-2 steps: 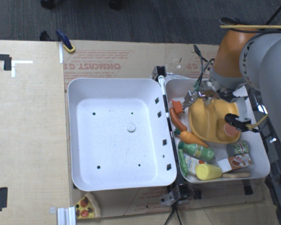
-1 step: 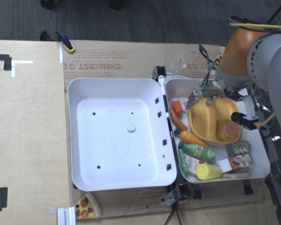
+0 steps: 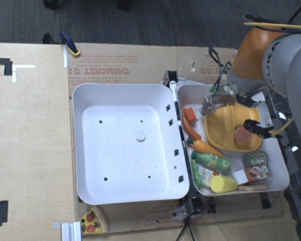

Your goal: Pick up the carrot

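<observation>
The carrot, orange and tapered, lies in the right bin near its left wall, pointing toward the bin's middle. It rests between a red-orange sausage-like piece and a green bottle. My gripper hangs over the far part of the right bin, at the upper left rim of a yellow bowl-shaped item. It is up and to the right of the carrot and not touching it.
The right bin also holds an orange block, a pink round piece, two small cans, a yellow lemon and a packet. The left bin adjoins it. A toy pizza slice lies on the bench.
</observation>
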